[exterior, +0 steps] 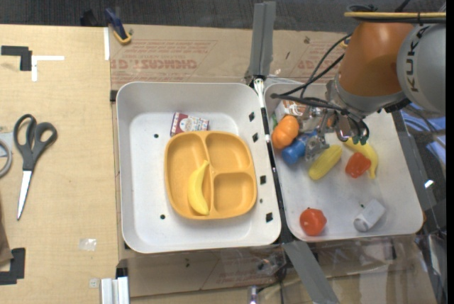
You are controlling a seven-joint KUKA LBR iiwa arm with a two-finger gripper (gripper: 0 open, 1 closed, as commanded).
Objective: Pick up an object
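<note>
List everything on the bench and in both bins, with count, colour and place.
bins: 2, white, side by side, left bin and right bin
divided plate: 1, yellow, in the left bin
banana: 1, yellow, in the plate's left compartment
small box: 1, red and white, left bin, behind the plate
orange fruit: 1, right bin, near its left wall
blue toy: 1, beside the orange fruit
corn-like toy: 1, yellow, mid right bin
red toys: 2, one under the arm, one at the front
grey block: 1, front right
scissors: 1, black-handled, on the bench, left
arm: grey, orange band, over the right bin
</note>
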